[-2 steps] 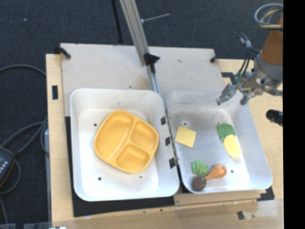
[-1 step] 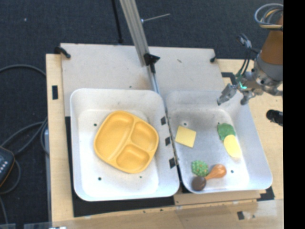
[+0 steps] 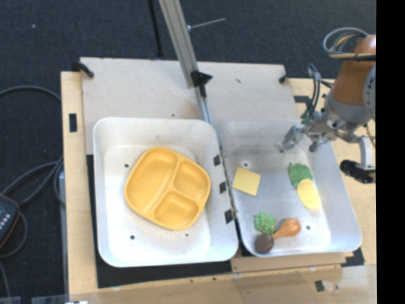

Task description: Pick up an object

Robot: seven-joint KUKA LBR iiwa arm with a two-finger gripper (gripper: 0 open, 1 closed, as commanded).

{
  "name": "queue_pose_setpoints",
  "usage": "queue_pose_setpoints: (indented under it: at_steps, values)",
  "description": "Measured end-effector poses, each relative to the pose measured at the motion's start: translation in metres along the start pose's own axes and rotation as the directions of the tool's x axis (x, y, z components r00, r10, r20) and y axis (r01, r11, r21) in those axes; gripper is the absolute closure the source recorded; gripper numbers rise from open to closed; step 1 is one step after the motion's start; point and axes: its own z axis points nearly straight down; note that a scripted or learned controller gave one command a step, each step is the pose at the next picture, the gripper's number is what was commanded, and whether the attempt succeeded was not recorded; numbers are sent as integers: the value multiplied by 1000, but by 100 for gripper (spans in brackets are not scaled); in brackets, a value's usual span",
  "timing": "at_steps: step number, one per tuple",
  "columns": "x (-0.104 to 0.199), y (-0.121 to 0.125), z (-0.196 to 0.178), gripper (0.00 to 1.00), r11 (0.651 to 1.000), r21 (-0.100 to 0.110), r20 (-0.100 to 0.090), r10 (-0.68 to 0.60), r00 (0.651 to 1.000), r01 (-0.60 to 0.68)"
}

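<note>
Yellow and green pair: a green piece and a yellow piece lie touching in the right bin, toward its right wall; these look like the nearest candidates for a pick.
Bearing from the gripper: the gripper hangs over the far part of the right bin; the green piece lies just nearer the camera than the fingertips, almost straight below in the picture; the yellow piece follows on the same line.
Long axis: taken together the two pieces run from the far side toward the near right, at a slight slant; my guess is that a grasp across that line would be the cleaner one.
Fingers: two prongs show, one reaching left and one pointing down-right, with bare bin floor between them; so spread, and nothing pinched.
Other pieces: a yellow square lies flat near the left wall of the same bin; a small green lump, a brown ball and an orange piece cluster at the near edge, close enough to crowd a grasp.
Surface: smooth white bin floor, shallow walls; light things may slide when nudged.
Room: open floor around the green piece on its left; the right wall stands near.
Left bin: holds a yellow divided tray; well apart from the arm.
</note>
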Motion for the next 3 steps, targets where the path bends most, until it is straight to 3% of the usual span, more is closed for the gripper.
queue_pose_setpoints:
  at_steps: [1, 2, 3]
  values:
    - [-1, -1, 53, 0, 1000, -1, 0, -1, 1000, 1]
    - [-2, 2, 37, 100, 1000, -9, 5, -3, 1000, 3]
    - [-1, 2, -8, 100, 1000, -11, 1, -3, 1000, 3]
